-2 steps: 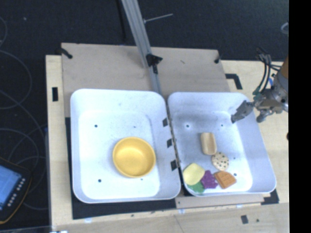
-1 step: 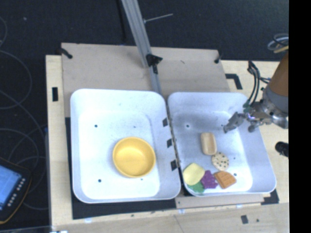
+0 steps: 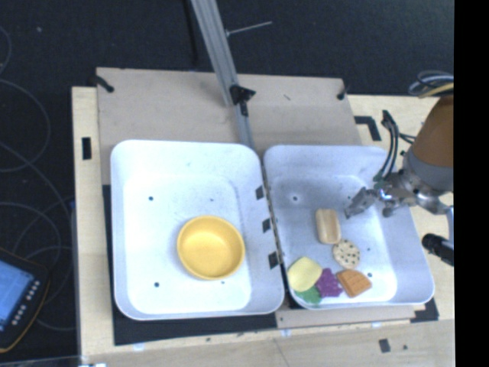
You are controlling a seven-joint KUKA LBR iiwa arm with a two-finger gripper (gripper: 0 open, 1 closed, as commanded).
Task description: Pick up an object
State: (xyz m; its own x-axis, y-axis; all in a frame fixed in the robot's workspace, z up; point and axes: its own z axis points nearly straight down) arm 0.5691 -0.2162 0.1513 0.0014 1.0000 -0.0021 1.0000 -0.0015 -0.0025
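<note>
end effector [image 3: 372,202]: fingers spread, holding nothing, above right bin [image 3: 397,277] | bread piece [image 3: 328,225]: in right bin, just left of end effector | yellow bowl [image 3: 210,246]: left bin [image 3: 137,197]

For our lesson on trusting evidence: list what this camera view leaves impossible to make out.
- Gripper: fingers too small and blurred to judge.
- Arm: cut off by the camera view's right edge.
- Green item: mostly hidden under the yellow piece and purple piece.
- Cookie: surface detail too small.
</note>
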